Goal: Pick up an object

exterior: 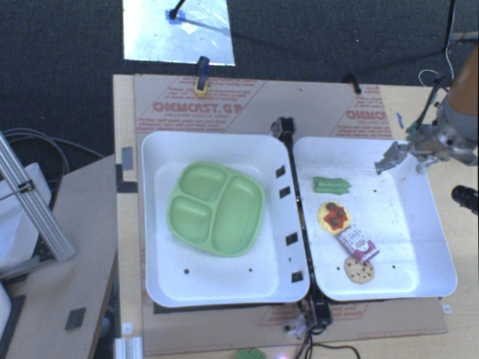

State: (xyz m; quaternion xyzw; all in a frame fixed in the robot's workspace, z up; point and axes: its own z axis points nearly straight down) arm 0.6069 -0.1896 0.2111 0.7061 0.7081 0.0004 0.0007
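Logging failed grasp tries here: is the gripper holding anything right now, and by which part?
Nothing is held. The gripper hangs open over the right bin's far edge, apart from the toys.

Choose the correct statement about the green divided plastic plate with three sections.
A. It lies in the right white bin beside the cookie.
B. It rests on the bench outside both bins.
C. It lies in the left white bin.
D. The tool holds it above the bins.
C: the green divided plastic plate lies flat in the left white bin, while the tool is over the right white bin.
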